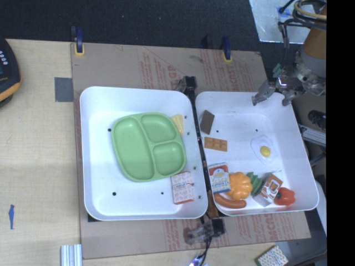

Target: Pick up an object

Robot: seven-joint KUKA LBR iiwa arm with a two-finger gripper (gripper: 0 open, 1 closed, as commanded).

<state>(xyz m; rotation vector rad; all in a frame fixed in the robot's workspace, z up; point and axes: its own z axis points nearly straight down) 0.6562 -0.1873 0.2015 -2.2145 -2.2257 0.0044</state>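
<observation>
1. While I scan from the near edge, the right bin (308, 165) holds a cluster along its front: sausage (229, 203), orange pepper (239, 185), small carton (270, 188), tomato (284, 196).
2. Mid-bin lies the fried egg (263, 148), flat and alone. I judge it light, rubbery, slippery; I'd pinch across its rim.
3. Farthest, the gripper (274, 95) hangs over the back right corner, fingers spread, holding nothing.

Red print on cardboard (166, 71), cartons: too small, unreadable.
</observation>
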